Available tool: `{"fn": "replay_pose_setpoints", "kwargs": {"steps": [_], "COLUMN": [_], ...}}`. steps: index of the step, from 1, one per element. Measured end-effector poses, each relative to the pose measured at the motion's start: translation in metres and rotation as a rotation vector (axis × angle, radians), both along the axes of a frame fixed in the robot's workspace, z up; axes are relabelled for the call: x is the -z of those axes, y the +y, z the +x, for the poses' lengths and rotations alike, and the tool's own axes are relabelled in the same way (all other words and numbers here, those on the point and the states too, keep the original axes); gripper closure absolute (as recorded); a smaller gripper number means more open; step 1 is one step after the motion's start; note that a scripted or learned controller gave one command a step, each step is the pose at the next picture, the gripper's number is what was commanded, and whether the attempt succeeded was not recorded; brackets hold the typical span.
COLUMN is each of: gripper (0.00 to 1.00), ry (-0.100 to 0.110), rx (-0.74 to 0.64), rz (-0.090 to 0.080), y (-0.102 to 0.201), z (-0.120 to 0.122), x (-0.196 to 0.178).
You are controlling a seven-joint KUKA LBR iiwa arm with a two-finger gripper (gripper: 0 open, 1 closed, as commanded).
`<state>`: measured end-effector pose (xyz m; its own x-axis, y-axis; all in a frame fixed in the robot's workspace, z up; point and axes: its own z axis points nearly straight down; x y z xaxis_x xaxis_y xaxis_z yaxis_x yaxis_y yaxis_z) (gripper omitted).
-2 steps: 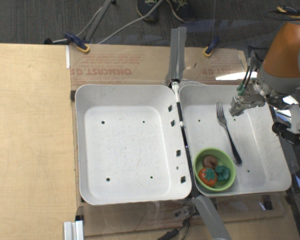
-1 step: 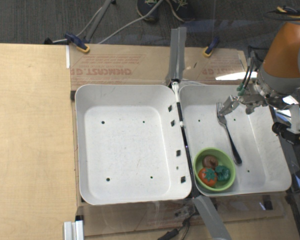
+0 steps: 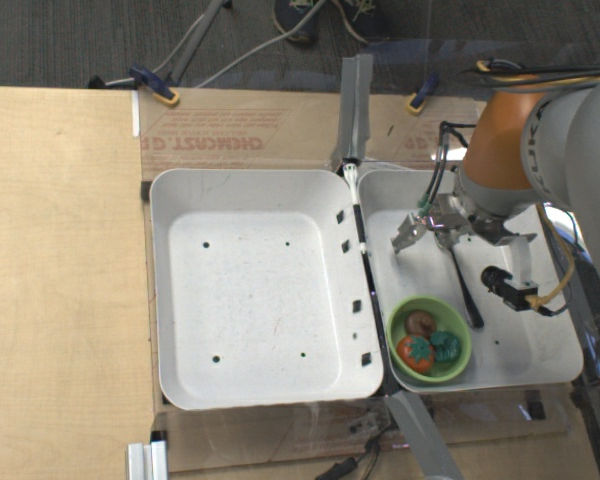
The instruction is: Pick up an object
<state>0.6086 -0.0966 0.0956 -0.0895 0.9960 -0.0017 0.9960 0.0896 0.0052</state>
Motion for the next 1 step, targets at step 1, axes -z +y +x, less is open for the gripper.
{"fn": "replay_pose_setpoints", "kwargs": {"steps": [1], "gripper": [0.0], "ry": [0.005], "rx": [0.12], "rz": [-0.001], "y": [-0.0183], "z": [-0.0459], "x": [-0.1077]}}
